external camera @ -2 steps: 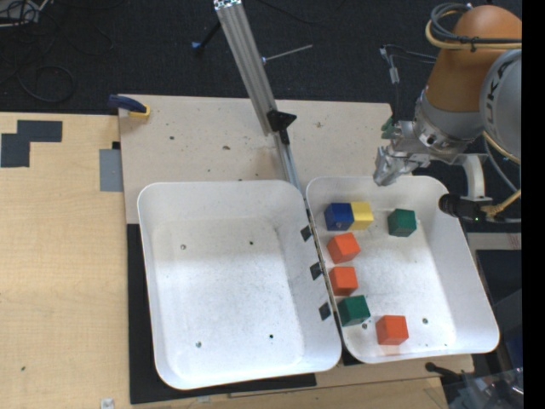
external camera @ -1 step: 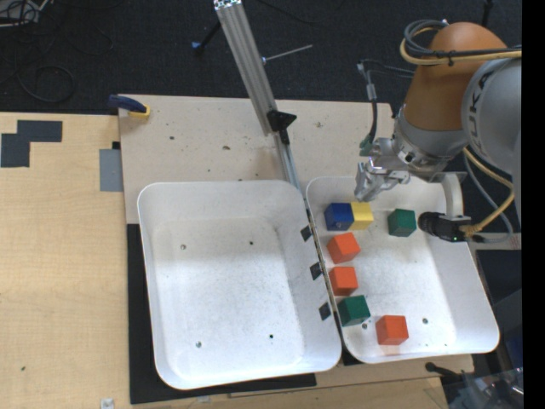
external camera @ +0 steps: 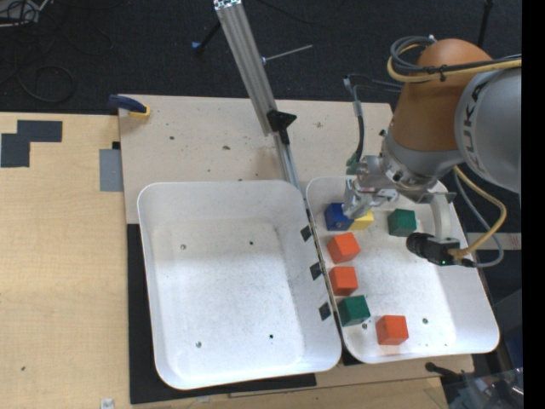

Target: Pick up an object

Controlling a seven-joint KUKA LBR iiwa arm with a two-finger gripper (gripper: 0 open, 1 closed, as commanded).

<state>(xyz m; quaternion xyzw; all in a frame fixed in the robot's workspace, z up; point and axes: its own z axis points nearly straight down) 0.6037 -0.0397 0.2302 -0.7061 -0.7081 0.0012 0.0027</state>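
Note:
The right bin [external camera: 460, 313] holds several small blocks. A blue block [external camera: 337, 217] and a yellow block [external camera: 364, 221] lie side by side at its far left. My gripper [external camera: 361, 203] hangs right over those two, its metal fingers reaching down at their top edges. A green block [external camera: 402, 222] sits to the right of the gripper. Two orange blocks [external camera: 344, 247] [external camera: 343, 279] lie along the bin's left wall, with another green block [external camera: 353, 310] nearer the front and a third orange block [external camera: 392, 330] at the front.
The left bin [external camera: 170, 220] stands beside the right one, with black clips along the shared wall [external camera: 312, 254]. A slanted aluminium post [external camera: 251, 66] rises behind the bins. The arm's grey and orange body [external camera: 443, 100] looms over the right bin's far side.

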